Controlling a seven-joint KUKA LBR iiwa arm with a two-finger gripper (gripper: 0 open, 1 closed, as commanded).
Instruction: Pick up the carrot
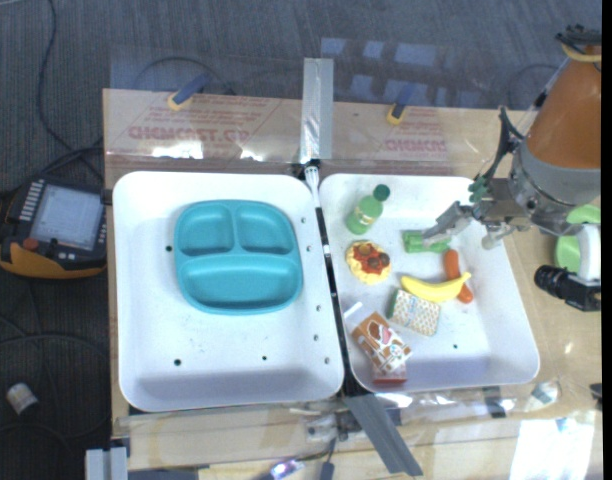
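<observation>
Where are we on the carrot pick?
Done: the gripper is over the right bin, close above the carrot. In hand: nothing visibly; the carrot lies on the bin floor beside the banana. Left: descend, grasp and lift.

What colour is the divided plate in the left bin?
Turquoise blue; the divided plate shows best in the camera view.

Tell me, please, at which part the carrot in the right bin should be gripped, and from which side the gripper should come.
Probably the orange body of the carrot, near its upper end, approached from above. It lies flat, and the banana crosses its lower part, so only the upper stretch is free. The gripper hangs just above it.
</observation>
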